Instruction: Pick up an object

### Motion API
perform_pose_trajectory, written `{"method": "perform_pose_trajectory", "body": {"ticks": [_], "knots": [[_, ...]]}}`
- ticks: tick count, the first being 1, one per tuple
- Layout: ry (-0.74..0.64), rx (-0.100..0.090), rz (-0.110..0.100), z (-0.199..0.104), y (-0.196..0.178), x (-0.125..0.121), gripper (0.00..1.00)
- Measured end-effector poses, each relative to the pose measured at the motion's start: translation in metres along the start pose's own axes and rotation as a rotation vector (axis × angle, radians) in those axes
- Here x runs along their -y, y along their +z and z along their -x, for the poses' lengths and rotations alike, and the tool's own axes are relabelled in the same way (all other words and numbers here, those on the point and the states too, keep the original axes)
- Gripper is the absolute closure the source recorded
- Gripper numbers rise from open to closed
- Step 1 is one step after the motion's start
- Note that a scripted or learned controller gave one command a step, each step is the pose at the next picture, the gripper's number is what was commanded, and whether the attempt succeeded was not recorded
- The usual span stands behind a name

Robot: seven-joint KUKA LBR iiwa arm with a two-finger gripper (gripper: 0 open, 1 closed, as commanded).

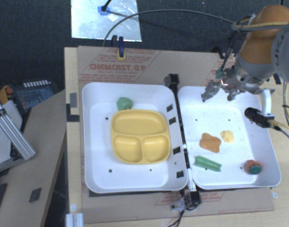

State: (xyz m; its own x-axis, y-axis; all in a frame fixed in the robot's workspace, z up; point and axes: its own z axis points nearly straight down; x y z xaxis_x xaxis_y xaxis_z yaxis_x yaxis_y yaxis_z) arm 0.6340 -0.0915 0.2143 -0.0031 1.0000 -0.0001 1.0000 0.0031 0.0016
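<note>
The gripper [221, 92] hangs over the back edge of the right bin [229, 115], fingers spread and nothing between them. Nearer the front of that bin lie a brown piece [210, 143], a yellow bit [227, 136], a green pod [208, 163] and a red-teal toy [252, 166]. The left bin [95, 126] holds a yellow tray [139, 136] and a green lump [124, 103].

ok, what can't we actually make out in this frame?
- Gripper, camera view: small and blurred, finger state unreadable.
- Green object in the left bin: the yellow divided tray hides its lower edge.
- Red-and-teal object: too small to identify.
- Arm: cut off by the right edge.
</note>
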Motion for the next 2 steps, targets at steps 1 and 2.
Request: {"method": "perform_pose_trajectory", "body": {"ticks": [1,2], "knots": [[0.001,0.000,-0.003,-0.004,0.044,0.005,0.00],[0.002,-0.001,-0.005,-0.005,0.107,0.008,0.00]]}}
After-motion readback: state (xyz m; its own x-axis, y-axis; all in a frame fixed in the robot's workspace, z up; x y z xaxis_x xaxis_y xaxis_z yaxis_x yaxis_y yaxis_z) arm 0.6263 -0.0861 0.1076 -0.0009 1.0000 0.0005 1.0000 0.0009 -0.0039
